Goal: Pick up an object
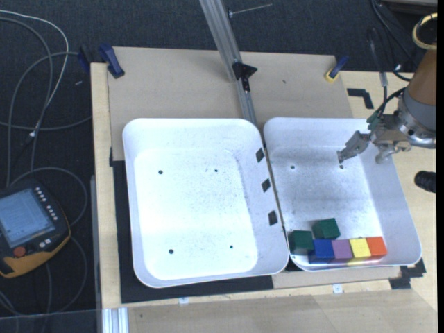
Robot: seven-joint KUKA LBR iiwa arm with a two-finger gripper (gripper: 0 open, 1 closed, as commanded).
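Pincer (364, 148) hangs over the upper right part of the right bin (305, 186), at the end of the grey arm (423, 109) that comes in from the right edge. Its two fingers are spread apart, one (352, 146) slanting down to the left and the other pointing down beside it to the right, and nothing sits between them. The tips look to be above the bin floor; whether they touch it cannot be told.

Blocks lie well away from the pincer, toward the camera along the near rim of the same bin. A row runs there: a blue block (322, 249) sits almost straight below the pincer in the picture and slightly to its left, then a purple block (341, 248), a yellow block (359, 247) and an orange block (375, 245), each touching the next. Two dark green blocks stand at the left end of that row, one (300, 241) just beside the blue block and the other (325, 227) resting just behind it, nearer the pincer than the rest.

Left bin (146, 151) lies well to the pincer's left, side by side with the right one. A metal rail (222, 33) runs from the top of the picture down to the gap between the bins.

A teach pendant (24, 220) with a lit screen lies on the floor, far to the pincer's left, past the bench.
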